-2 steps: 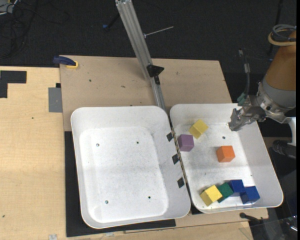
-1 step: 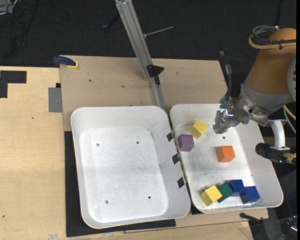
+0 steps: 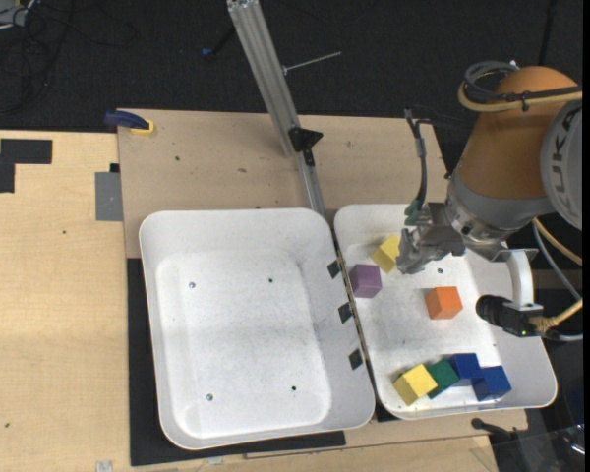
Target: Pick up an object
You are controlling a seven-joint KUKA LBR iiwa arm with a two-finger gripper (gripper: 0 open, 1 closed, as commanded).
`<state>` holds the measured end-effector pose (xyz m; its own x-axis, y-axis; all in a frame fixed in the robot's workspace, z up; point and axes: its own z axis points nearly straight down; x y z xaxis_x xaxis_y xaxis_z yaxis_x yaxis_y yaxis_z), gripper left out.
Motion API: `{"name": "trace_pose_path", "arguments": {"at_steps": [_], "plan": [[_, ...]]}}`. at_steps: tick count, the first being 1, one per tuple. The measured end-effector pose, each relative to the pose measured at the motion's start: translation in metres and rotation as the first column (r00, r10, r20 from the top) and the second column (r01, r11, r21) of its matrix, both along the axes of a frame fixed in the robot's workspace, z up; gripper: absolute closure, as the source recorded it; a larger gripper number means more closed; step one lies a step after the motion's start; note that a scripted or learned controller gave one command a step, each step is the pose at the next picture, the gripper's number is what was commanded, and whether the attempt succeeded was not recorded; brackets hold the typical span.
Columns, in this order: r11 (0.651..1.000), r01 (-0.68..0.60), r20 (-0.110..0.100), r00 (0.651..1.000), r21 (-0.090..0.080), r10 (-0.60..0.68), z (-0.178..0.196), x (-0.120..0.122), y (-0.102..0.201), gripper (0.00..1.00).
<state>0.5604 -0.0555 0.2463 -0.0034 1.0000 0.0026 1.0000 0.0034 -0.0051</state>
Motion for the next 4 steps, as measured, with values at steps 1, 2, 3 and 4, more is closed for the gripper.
{"name": "trace_pose_path", "arguments": {"at_steps": [1,2,3,4], "plan": [[1.0,-0.001,-0.001,1.0,0.0,0.001,-0.014,-0.013,0.055,1.0],[1.0,-0.001,0.0,1.0,0.0,0.001,-0.005,-0.026,0.104,1.0],[1.0,0.0,-0.003,1.0,-0.001,0.0,-0.018,-0.033,0.152,1.0],[1.0,0.005,-0.001,1.0,-0.003,-0.005,-0.017,-0.033,0.15,0.0]]}}
